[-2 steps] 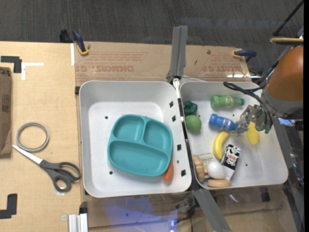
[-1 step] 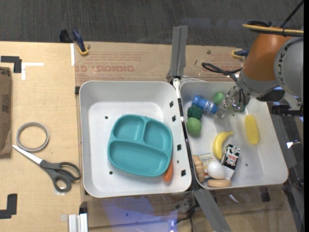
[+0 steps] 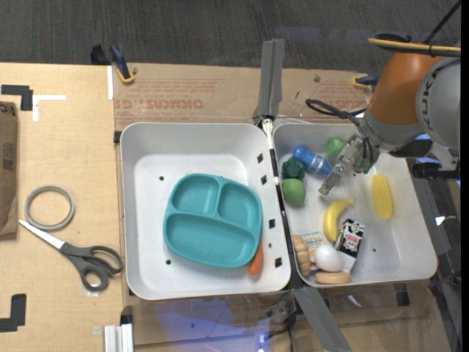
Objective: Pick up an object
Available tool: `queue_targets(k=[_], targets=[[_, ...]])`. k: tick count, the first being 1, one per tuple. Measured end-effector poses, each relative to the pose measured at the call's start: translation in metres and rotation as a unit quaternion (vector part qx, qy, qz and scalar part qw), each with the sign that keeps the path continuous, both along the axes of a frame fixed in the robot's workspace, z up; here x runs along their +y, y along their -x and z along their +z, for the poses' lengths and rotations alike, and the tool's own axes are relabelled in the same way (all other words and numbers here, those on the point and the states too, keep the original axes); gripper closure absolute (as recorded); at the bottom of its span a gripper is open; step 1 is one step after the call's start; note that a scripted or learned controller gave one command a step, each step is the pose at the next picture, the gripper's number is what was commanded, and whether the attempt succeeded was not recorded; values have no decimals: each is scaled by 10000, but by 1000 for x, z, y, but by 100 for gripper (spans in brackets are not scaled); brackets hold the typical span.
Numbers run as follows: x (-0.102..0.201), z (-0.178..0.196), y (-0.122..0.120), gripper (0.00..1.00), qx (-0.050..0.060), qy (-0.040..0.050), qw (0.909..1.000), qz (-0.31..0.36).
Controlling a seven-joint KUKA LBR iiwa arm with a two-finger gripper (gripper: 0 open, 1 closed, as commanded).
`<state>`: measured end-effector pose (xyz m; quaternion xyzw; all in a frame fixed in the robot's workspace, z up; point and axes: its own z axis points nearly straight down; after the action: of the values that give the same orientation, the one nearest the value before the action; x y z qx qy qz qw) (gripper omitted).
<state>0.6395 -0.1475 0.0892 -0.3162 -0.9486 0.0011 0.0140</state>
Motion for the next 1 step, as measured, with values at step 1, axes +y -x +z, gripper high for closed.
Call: queue_targets(k=[1], targets=[[31, 1, 4, 0, -83, 68, 9944, -1047]])
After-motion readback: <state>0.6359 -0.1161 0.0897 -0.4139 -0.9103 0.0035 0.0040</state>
